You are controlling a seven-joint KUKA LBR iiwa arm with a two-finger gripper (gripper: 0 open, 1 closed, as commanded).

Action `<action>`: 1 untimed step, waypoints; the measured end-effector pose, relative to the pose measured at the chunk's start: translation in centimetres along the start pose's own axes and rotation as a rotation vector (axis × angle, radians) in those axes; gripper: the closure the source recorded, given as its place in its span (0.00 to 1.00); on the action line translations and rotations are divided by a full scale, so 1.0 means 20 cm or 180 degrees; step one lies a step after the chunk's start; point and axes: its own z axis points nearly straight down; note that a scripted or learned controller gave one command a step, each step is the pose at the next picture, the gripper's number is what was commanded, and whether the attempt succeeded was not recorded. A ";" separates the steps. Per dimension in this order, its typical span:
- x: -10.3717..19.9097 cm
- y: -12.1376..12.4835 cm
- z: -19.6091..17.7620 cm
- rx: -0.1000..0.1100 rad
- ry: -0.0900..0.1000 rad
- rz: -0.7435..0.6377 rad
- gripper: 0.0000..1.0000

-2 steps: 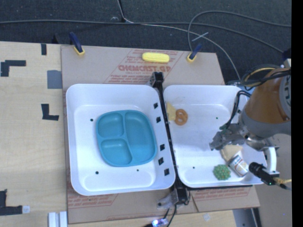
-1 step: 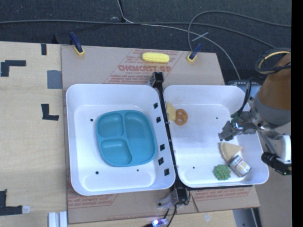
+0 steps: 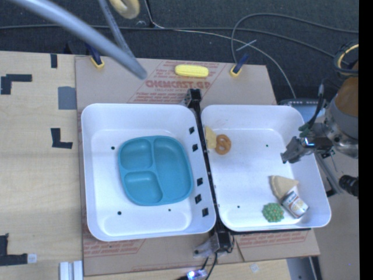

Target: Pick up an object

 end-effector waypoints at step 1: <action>0.00 0.00 -0.02 0.0019 0.0008 0.0002 1.00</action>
